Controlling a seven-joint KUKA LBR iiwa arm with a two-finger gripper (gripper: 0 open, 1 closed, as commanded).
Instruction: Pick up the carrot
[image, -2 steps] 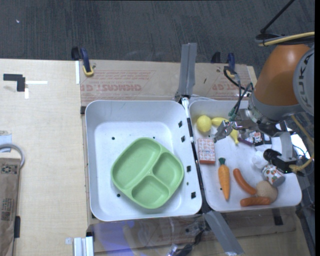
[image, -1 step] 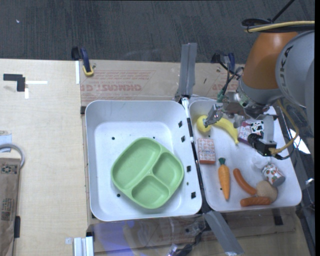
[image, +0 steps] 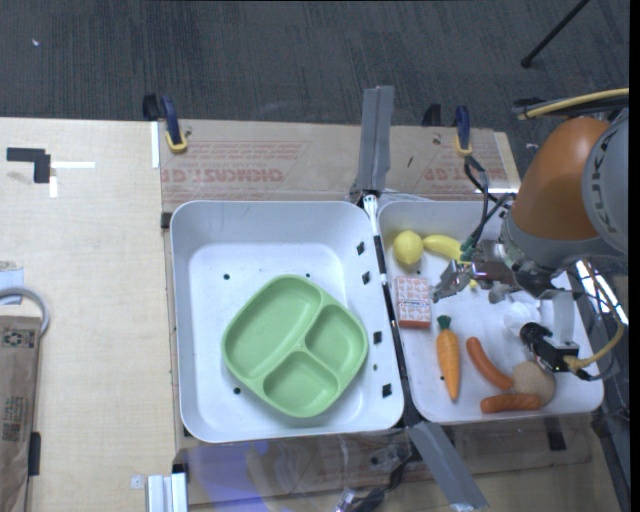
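upside-down "chemcraft" on cardboard sheet

Arm: grey housing, broad glossy orange band above wrist, partial dark lettering on grey shell. Black cables loop along wrist; yellow hose nearby. Gripper: small metallic fingers on grey-silver mount

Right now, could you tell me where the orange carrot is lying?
The orange carrot with a green top lies in the right white bin, just below the pink box and left of the orange sausage.

Pale wooden bench stands on dark grey carpet.
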